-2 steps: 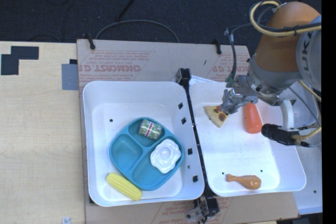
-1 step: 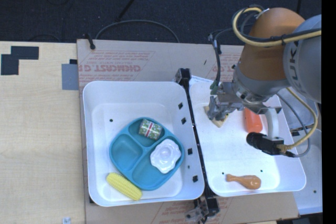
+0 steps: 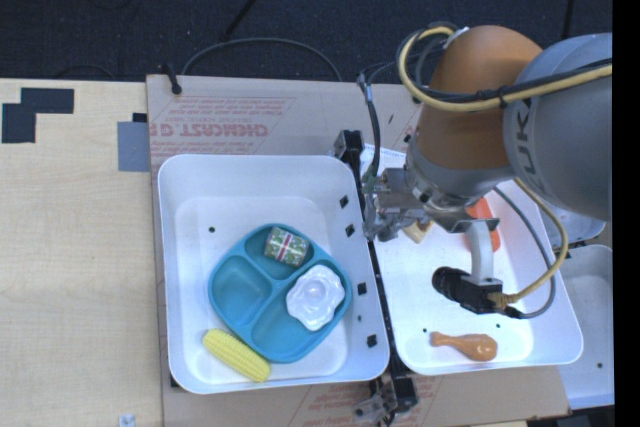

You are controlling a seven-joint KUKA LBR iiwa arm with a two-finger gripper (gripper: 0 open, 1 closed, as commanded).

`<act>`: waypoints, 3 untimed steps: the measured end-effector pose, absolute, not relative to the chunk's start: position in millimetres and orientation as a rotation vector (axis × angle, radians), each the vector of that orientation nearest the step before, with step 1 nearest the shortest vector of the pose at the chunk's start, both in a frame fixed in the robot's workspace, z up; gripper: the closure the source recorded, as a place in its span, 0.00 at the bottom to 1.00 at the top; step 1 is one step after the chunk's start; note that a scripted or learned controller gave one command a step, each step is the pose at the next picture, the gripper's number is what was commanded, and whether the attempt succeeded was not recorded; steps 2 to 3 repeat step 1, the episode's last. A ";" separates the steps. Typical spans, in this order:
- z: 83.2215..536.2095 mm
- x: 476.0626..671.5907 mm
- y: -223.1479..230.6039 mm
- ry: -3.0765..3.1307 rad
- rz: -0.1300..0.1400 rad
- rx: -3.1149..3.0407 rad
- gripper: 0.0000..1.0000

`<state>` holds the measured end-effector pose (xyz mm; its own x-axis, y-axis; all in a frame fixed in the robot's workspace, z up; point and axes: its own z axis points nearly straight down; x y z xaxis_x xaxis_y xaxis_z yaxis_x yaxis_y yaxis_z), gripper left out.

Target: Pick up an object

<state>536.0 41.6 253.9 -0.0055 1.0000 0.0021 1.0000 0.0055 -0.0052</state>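
gripper (image 3: 392, 213) at 9 o'clock of right shallow white bin (image 3: 540, 325), jaw state cannot be told; tan plastic toy drumstick (image 3: 465, 344) at 5 o'clock there, likely light, stiff, slick, so pinch across its thin shank.

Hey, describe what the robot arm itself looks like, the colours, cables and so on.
The thick, rounded grey arm narrows into a bulbous orange band above the wrist. A yellow cable loops around the orange part, and a thin black cable runs up beside the wrist. No markings are legible.
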 end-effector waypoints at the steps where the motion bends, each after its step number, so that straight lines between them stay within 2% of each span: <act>1: 245.9 518.3 84.5 -2.222 0.006 -2.214 1.00; 3: 245.9 518.3 84.5 -2.222 0.006 -2.214 1.00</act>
